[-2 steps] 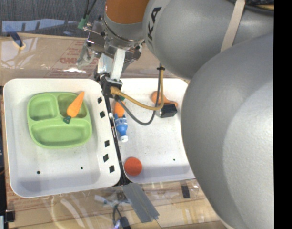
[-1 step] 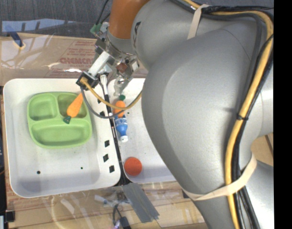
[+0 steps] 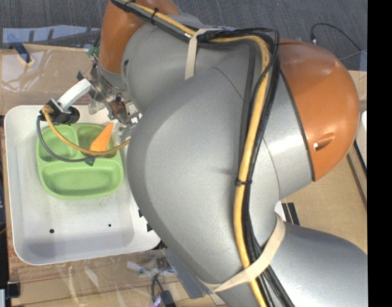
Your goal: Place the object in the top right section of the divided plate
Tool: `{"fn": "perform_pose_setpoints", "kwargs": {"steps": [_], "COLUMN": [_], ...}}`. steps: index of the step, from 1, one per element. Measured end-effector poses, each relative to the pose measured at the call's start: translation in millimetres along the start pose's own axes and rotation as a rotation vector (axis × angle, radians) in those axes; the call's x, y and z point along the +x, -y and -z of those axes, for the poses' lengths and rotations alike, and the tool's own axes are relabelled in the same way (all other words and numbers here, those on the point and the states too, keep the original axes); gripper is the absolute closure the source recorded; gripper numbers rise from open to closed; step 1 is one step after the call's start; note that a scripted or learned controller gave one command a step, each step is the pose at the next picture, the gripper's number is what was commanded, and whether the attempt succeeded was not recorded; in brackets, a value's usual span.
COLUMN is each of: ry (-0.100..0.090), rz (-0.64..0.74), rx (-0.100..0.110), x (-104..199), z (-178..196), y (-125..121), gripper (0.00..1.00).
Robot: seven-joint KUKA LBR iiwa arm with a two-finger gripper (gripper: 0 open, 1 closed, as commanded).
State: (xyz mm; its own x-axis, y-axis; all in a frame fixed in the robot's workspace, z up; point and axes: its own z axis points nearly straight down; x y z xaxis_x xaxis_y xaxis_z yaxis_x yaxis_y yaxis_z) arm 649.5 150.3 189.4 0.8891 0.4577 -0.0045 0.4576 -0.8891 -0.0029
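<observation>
A green divided plate (image 3: 80, 179) lies in the left white bin (image 3: 36, 229), with two small sections at the back and one long section in front. An orange wedge-shaped object (image 3: 102, 139) sits tilted over the plate's top right section, its upper end right under my gripper (image 3: 117, 119). The gripper hangs above the plate's back right corner, and the arm's bulk hides much of it. I cannot tell whether the orange object is held or is resting in the section.
The grey and orange arm (image 3: 247, 146) covers the right side of the view. A black cable (image 3: 45, 147) loops from the wrist over the plate's left side. Brown cardboard (image 3: 48, 62) lies behind the bin.
</observation>
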Motion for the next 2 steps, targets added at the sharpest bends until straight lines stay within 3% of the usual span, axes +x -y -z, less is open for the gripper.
{"fn": "perform_pose_setpoints", "kwargs": {"steps": [1,2], "ry": [0.0,0.001], "rz": [0.003,0.008], "rx": [0.0,0.0], "x": [0.3,0.4], "z": [11.0,20.5], "y": [-0.8,-0.6], "gripper": [1.0,1.0]}}
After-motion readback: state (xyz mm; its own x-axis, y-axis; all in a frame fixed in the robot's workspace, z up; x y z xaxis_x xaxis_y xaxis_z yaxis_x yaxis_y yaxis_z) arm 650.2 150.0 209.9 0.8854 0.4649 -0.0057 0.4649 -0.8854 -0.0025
